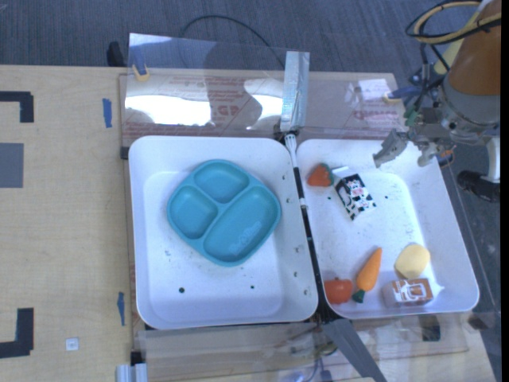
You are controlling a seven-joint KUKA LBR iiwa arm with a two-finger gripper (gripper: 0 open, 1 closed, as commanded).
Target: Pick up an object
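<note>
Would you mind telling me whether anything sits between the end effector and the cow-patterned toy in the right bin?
Nothing visible does. The end effector hangs over the right bin's far corner, and the cow toy lies on bare white floor to its left. The strawberry lies past the toy, off that line.

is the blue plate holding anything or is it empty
Empty. The blue plate in the left bin shows bare blue in all three compartments; the toys, like the carrot, lie in the right bin.
</note>
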